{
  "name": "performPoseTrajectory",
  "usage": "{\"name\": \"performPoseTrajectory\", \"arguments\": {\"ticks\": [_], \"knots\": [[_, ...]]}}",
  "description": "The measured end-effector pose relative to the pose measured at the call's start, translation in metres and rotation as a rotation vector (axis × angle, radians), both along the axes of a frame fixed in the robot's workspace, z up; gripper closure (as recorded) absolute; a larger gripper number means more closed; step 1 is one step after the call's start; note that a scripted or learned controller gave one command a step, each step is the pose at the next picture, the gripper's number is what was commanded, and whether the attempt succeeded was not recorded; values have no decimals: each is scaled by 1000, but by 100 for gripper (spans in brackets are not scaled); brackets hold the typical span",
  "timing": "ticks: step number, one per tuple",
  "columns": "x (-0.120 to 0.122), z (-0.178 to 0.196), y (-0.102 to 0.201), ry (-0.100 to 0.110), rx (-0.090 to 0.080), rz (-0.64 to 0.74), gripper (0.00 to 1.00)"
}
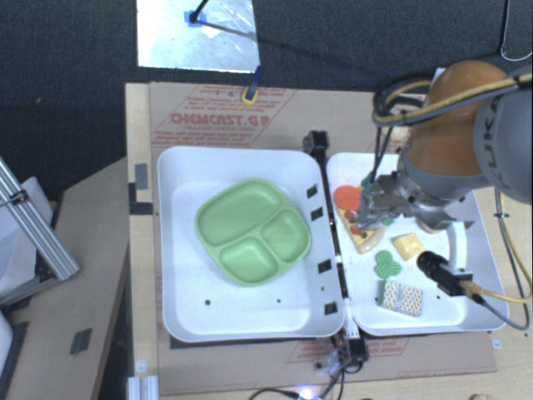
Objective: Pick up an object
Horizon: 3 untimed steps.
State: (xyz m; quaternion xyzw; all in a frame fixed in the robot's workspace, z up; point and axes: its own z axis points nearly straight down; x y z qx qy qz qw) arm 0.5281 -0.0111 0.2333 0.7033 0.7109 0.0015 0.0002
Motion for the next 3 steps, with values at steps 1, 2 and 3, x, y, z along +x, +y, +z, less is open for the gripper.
{"name": "performPoseTrajectory", "arguments": {"ticks": [1,2,3], "knots": [[-6,-10,61,2,1,0,100],[-6,-1,102,1,0,-1,100],[-4,-20,106,4,-2,-5,100]]}}
